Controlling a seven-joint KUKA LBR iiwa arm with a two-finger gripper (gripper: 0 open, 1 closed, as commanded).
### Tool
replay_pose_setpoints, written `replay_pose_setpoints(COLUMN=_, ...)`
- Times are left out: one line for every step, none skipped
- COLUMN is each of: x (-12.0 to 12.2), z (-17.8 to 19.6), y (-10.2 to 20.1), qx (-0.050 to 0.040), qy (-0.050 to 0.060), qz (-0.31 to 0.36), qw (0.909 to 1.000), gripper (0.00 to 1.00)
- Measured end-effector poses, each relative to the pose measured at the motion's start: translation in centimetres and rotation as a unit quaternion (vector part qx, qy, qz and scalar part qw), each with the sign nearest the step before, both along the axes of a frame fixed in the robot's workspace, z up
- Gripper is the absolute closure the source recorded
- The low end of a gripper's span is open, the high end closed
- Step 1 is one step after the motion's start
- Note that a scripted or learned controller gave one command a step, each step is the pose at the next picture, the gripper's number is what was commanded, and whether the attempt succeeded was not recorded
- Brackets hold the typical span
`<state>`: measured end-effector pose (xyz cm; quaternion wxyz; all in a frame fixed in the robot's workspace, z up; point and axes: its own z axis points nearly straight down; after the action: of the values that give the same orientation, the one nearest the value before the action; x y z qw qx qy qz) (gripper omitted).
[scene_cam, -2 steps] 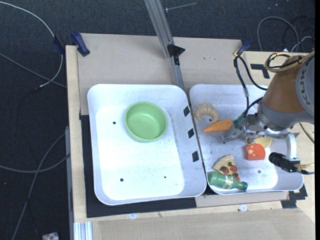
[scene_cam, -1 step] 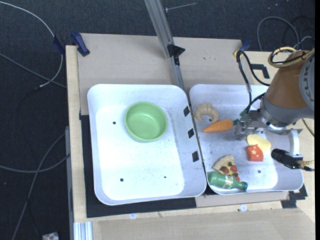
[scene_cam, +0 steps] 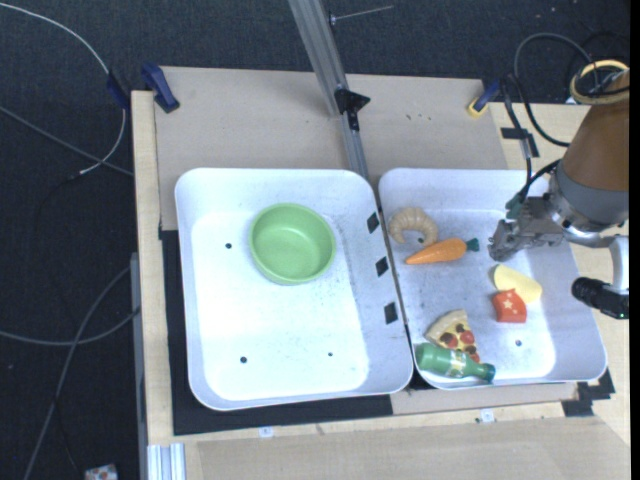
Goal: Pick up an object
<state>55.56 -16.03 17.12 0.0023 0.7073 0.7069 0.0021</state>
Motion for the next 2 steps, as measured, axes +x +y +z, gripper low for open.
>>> replay_pose_setpoints(x=0.2, z=4.0, y=0.0, qx=0.0, qy=0.0, qz=0.001, qw=1.0, gripper=1.0)
replay_pose_setpoints(x=1.4, z=5.2, y=6.1, qx=0.0008, qy=0.0, qz=0.003, qw=1.0, gripper=1.0)
